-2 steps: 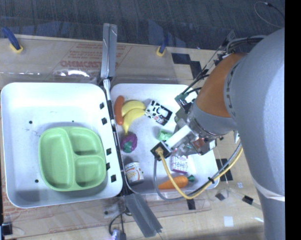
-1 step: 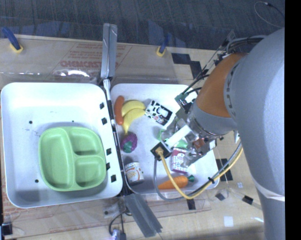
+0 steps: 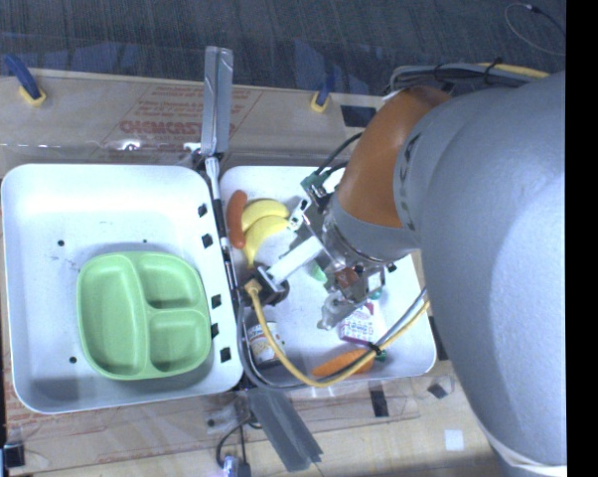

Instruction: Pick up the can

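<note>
The can [image 3: 260, 343], dark with a pale label, lies in the front left corner of the right bin [image 3: 410, 351], close to the divider. My gripper [image 3: 337, 306] hangs low over the middle of that bin, to the right of the can and a little behind it, apart from it. It sits just above a small red and white carton [image 3: 360, 324]. The can is partly crossed by the yellow cable.
Yellow bananas [image 3: 262, 225] and an orange carrot [image 3: 236, 216] lie at the back left of the right bin. Another carrot [image 3: 341, 365] rests by its front wall. A green divided plate [image 3: 145, 314] sits in the left bin [image 3: 41, 207].
</note>
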You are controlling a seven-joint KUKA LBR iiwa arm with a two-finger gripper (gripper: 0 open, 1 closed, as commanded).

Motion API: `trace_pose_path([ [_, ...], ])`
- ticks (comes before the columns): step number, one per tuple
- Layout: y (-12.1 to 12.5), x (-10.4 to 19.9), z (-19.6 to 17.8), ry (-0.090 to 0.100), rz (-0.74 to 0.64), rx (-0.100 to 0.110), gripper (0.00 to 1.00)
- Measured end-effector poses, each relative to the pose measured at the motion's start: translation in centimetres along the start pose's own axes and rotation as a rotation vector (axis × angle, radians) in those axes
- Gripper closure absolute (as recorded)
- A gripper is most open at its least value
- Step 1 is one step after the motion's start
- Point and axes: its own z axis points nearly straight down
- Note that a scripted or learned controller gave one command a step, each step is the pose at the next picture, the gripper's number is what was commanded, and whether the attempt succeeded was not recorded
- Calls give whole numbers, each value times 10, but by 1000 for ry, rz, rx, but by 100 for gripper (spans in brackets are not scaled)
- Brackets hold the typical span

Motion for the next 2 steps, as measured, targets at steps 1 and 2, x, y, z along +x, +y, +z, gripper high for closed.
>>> trace_pose_path([
  [1, -46, 17, 35, -4, -405, 2, 0],
  [2, -56, 37, -18, -1, -358, -1, 0],
])
